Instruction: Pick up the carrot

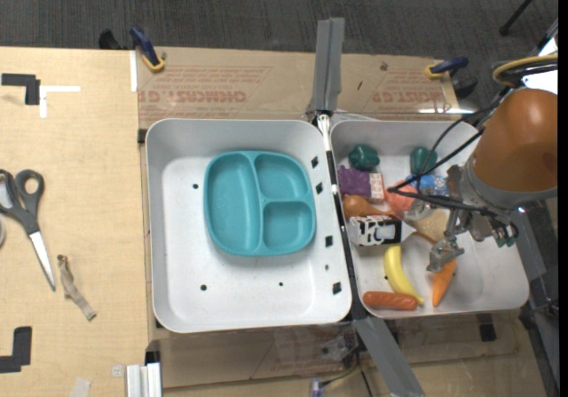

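Camera view, gripper (441, 255) just above carrot (442, 284), right bin (506, 293)

Grey arm (524, 142) in from the right, tool (441, 255) pointing down

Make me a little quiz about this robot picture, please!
1. True or false: the carrot lies in the left bin.
2. What colour is the divided plate? A red, B teal, C yellow.
3. Fill in: the banana lies in the ___ bin.

Key: 1 false, it lies in the right bin, just under the tool. 2 B. 3 right.
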`<state>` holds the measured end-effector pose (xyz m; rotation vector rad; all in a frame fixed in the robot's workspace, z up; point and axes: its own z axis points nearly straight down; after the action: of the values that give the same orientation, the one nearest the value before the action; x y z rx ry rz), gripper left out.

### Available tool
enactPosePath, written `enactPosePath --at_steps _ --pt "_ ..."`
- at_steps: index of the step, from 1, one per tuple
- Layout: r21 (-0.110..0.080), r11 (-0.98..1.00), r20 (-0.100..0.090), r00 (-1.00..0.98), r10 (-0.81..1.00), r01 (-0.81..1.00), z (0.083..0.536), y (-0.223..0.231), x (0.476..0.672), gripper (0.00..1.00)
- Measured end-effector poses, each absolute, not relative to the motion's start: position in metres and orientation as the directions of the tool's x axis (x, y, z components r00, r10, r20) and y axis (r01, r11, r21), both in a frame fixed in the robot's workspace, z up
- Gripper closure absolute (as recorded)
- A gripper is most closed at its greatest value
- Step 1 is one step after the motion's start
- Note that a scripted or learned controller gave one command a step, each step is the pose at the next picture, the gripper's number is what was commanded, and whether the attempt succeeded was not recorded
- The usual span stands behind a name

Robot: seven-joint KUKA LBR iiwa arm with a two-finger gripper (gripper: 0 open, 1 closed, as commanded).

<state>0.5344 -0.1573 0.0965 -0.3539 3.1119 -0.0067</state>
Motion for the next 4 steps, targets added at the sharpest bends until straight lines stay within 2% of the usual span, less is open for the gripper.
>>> enactPosePath --at_steps 1,2,3,4 --pt "-0.004 0.978 -0.01 -0.978 -0.208 -0.208 0.096 -0.153 0.497 0.0" --pt "-0.007 0.917 -0.011 -0.917 -0.399 -0.399 0.096 -0.174 0.554 0.0" --pt "-0.01 0.867 -0.03 -0.867 -0.498 -0.498 0.1 -0.201 0.497 0.0" --pt "0.0 0.889 -0.003 -0.889 -0.458 -0.458 0.092 -0.094 0.509 0.0"
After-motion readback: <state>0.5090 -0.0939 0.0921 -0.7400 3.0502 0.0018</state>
